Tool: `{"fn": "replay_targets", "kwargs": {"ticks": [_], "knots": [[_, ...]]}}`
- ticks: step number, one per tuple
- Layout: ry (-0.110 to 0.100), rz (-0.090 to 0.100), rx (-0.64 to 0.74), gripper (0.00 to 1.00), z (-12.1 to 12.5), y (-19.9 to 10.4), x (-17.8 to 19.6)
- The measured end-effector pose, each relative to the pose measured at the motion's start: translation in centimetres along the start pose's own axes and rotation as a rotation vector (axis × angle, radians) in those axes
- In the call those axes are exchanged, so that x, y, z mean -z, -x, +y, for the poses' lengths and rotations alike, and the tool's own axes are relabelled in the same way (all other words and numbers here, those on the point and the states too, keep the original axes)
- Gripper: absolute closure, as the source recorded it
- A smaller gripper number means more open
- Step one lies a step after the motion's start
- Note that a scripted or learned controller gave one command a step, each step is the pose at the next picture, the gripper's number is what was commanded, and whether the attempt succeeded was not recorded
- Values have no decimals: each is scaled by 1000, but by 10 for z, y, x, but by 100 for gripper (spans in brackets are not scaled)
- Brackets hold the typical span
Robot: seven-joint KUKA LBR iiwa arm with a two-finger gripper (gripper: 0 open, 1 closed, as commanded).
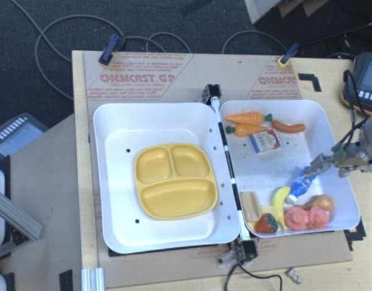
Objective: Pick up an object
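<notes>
My gripper [325, 161] reaches in from the right over the right bin [262, 171], close to its right wall. Its tip lies just up and right of a small blue and white bottle [299, 187], which lies on the bin floor. Whether the tip touches the bottle cannot be made out. Below the bottle are a banana [279, 202], a pink toy [306, 217], a strawberry [266, 224] and a tan bread piece [251, 206]. Two carrots [247, 119], a red sausage [288, 126] and a small carton [265, 142] lie at the bin's far end.
The left bin [113, 162] holds a yellow divided plate [174, 180]. A black clip rail [225, 156] joins the two bins. Clamps sit at the board's far corners, and cables trail on the dark floor behind.
</notes>
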State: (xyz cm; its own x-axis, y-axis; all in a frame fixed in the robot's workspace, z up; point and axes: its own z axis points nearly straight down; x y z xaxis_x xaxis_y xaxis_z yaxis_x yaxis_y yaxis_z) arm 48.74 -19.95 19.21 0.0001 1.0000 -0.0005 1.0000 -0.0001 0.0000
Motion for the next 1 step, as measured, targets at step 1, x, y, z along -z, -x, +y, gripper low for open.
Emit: {"fn": "replay_targets", "kwargs": {"ticks": [1], "knots": [[0,1,1,0,55,-36,-108]]}}
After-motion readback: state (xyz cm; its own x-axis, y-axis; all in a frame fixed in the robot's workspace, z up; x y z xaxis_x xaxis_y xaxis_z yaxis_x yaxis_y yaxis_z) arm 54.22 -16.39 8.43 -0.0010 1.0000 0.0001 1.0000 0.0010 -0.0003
